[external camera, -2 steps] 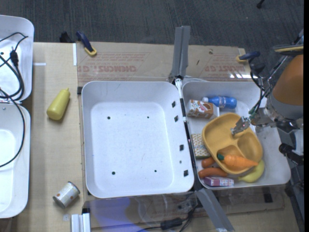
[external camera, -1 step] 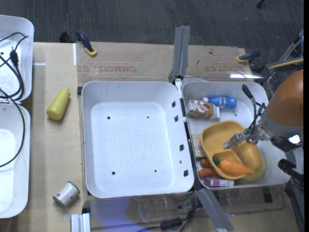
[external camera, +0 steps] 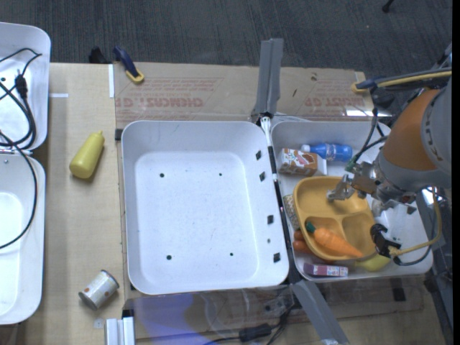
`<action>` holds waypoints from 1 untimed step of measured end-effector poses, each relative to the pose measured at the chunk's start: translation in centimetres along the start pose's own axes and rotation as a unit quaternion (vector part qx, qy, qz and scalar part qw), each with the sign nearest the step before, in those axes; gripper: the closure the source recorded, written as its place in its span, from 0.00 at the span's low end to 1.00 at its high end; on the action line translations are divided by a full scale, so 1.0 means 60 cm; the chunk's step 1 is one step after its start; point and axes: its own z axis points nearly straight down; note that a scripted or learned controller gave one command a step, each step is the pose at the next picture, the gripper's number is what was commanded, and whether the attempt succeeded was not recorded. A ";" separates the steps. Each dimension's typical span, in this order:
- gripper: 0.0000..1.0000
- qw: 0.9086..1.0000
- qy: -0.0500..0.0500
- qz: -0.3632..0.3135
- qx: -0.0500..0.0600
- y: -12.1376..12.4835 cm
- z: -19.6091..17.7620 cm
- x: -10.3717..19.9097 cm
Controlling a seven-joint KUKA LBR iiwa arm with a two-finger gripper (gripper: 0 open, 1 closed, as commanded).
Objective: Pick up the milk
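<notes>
The milk looks like the small brown and white carton (external camera: 298,162), lying near the back left corner of the right bin (external camera: 424,225). My gripper (external camera: 346,187) hangs low over the back rim of a yellow divided plate (external camera: 327,196), a little to the right of and nearer than the carton. I see nothing held in it. The grey arm with its orange band (external camera: 413,131) reaches in from the right and hides part of the bin.
A blue water bottle (external camera: 329,150) lies just behind the carton. The plate holds a carrot (external camera: 335,241); a red and white tube (external camera: 327,270) lies by the front wall. Left bin (external camera: 129,192). A yellow bottle (external camera: 87,155) and a can (external camera: 98,288) lie on the bench.
</notes>
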 end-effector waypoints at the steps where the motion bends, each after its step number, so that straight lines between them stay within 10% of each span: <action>1: 0.00 1.000 0.002 0.006 0.007 0.088 -0.168 -0.002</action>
